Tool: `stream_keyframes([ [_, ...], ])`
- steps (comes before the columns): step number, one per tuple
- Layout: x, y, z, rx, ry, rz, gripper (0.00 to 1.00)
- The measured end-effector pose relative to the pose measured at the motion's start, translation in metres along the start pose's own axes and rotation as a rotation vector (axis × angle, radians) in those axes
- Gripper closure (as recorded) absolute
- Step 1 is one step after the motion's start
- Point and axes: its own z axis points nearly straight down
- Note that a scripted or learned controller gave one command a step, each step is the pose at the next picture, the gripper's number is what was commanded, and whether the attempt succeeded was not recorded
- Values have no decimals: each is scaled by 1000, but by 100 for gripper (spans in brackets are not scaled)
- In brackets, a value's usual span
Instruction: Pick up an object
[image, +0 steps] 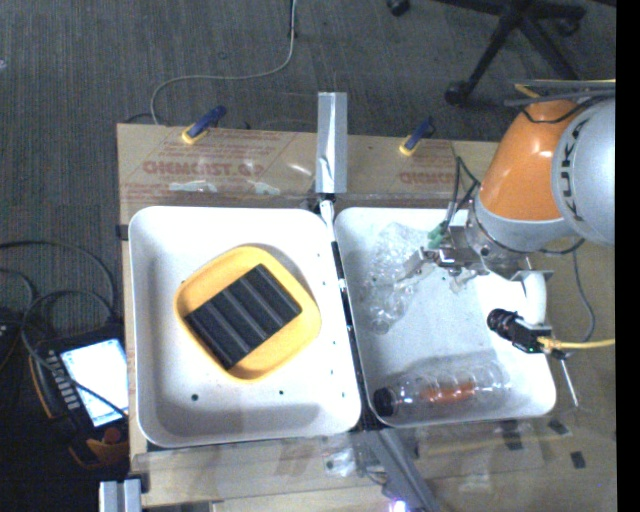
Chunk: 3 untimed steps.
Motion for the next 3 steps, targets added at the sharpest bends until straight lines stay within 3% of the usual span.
stream_keyframes([
  [1, -20, 6, 42, 0, -2, -2, 0],
  [2, -7, -19, -60, -3, -2, -7, 0],
  [3, -11, -33, -129, -4, -2, -95, 0],
])
